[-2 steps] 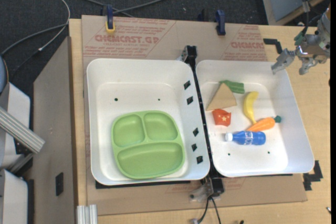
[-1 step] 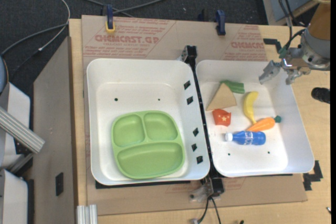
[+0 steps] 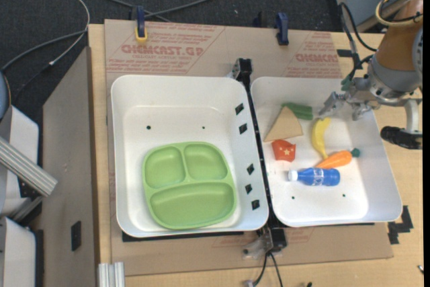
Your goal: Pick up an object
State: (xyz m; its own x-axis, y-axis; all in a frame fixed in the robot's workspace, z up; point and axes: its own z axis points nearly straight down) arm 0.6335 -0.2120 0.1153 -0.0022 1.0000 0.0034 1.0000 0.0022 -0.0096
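The right bin (image 3: 376, 201) holds several toys: a yellow banana (image 3: 319, 136), an orange carrot (image 3: 336, 158), a blue bottle (image 3: 316, 176) lying on its side, a small red piece (image 3: 284, 150), and a tan wedge (image 3: 285, 123) with a green piece (image 3: 299, 111) at its top. My gripper (image 3: 346, 107) hangs over the bin's far right corner, just above and right of the banana. Its fingers are spread open with nothing between them.
In the left bin (image 3: 127, 144) lies a green divided plate (image 3: 190, 183). A black divider with clips (image 3: 247, 138) runs between the bins. The arm's orange band (image 3: 398, 44) and cables sit at the right edge, beyond the bin.
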